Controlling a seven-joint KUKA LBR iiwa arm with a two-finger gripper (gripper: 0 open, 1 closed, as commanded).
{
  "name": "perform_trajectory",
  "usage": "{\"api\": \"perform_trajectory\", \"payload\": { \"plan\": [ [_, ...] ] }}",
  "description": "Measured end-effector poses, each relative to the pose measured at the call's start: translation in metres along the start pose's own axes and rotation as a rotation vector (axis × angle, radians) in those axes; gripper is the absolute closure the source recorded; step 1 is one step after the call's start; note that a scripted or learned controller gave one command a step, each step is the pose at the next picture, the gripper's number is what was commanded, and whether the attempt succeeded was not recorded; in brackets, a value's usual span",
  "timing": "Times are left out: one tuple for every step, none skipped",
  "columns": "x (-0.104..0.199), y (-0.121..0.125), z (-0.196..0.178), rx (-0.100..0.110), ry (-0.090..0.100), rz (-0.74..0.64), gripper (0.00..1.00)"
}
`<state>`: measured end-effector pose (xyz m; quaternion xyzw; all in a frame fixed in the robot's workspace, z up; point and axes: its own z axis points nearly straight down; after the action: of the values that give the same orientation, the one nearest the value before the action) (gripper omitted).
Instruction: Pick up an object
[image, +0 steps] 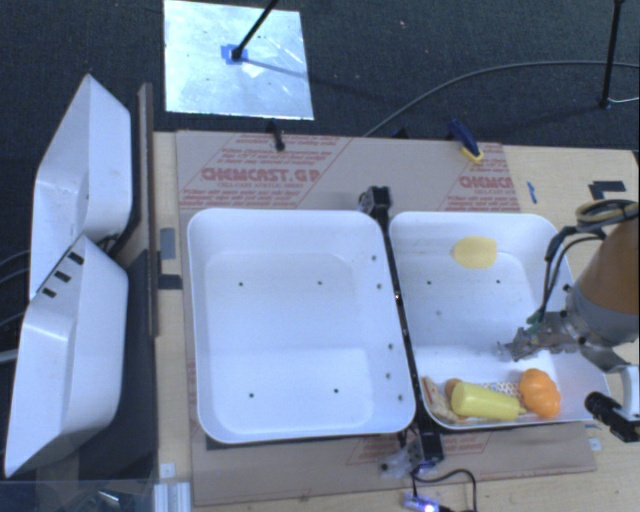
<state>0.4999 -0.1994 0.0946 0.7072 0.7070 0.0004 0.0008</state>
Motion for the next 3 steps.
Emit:
{"api": "perform_trajectory", "payload": {
  "plan": [
    [0.007, -0.001, -0.046, -0.002, -0.001, -0.002, 1.00],
    [0.001, 0.003, -0.091, -0.003, -0.001, -0.001, 1.00],
    [0.000, 0.004, -0.144, -0.004, -0.001, -0.001, 1.00]
  ]
}}
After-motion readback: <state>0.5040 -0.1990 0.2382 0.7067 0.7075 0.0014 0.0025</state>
